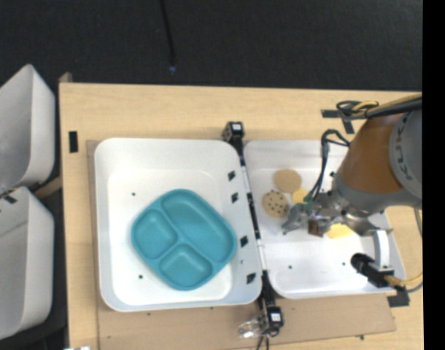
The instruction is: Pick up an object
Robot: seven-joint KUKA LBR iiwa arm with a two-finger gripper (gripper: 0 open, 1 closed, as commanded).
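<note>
In the right bin (310,275) lie a tan round cookie-like disc (287,179), a speckled brown cookie (275,203) and yellow pieces (340,231) partly hidden under the arm. My gripper (299,218) hangs low over the bin's middle, just right of the speckled cookie, with a small dark brown thing (315,227) right beside it. The grey wrist and the orange band (368,159) cover the bin's right part.
The left bin (113,188) holds a teal divided plate (182,238). A black clip (233,131) sits at the top of the wall between the bins, another (270,316) at the bottom. Black cables (372,268) trail by the right bin's lower right corner.
</note>
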